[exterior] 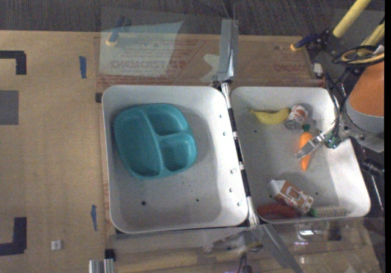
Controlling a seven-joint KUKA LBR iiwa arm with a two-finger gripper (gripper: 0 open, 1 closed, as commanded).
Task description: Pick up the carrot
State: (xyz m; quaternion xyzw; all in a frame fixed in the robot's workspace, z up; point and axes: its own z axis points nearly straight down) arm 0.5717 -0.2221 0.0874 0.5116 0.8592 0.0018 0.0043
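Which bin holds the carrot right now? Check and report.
The right bin. The carrot lies flat on its floor near the gripper, below the can; grip cannot be judged.

arm: comes in from the right, orange band up by the edge | wrist: angled down-left | pincer (307, 147): low, fingers look partly spread

Right bin (256, 162): I see open floor mid-left; can (297, 116), banana (272, 116) crowd the carrot (305, 151); carton (291, 195) below.
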